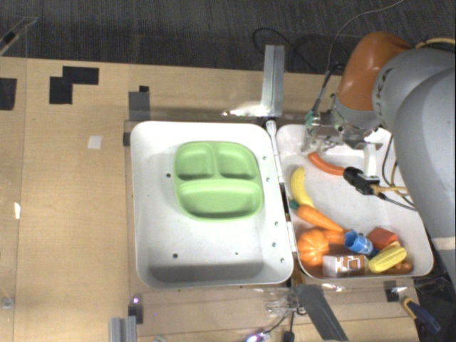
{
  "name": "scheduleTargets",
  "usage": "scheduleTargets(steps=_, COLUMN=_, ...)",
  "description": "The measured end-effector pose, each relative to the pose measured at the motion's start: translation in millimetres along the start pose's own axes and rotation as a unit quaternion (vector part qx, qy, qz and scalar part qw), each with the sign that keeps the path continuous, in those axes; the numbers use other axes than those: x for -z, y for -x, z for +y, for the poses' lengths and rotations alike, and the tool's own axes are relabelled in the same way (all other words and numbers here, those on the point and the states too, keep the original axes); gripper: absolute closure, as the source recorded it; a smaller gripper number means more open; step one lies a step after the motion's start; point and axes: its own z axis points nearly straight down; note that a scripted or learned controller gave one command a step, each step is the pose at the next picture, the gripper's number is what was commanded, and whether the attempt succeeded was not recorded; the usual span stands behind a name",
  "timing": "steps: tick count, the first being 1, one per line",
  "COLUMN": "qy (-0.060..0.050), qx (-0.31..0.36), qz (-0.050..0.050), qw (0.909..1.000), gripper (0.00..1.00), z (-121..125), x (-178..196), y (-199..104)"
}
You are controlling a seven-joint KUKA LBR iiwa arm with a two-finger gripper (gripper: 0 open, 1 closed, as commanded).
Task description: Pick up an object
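Overhead, you look down on two white bins side by side. Your left bin (pixel 153 191) carries a green divided plate (pixel 217 179) lying flat near its middle. Your right bin (pixel 425 251) holds the pickable toys: a yellow banana (pixel 300 186) along the left wall, a carrot (pixel 318 219) just below it, an orange pumpkin-like piece (pixel 313 244) touching the carrot's lower end, a blue piece (pixel 358 243), a red block (pixel 382 236), a yellow corn-like piece (pixel 387 258) and a brown-and-white bottle (pixel 345 265) lying on its side at the near edge.

You see the gripper (pixel 318 140) at the far end of the right bin, above an orange-red sausage-shaped toy (pixel 327 165). Whether it touches that toy is unclear, and you cannot tell its state either, because the tool is small, pale against the bin and crowded by cables. The grey arm (pixel 420 105) covers the bin's far right corner and is itself cut off at the frame's right side.
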Motion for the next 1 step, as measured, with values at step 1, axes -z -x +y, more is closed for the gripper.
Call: scheduleTargets(steps=1, qy=-0.006, qx=0.08, qz=0.001, qw=0.9967, gripper=1.0, z=-37.8, x=86.4, y=-51.6)
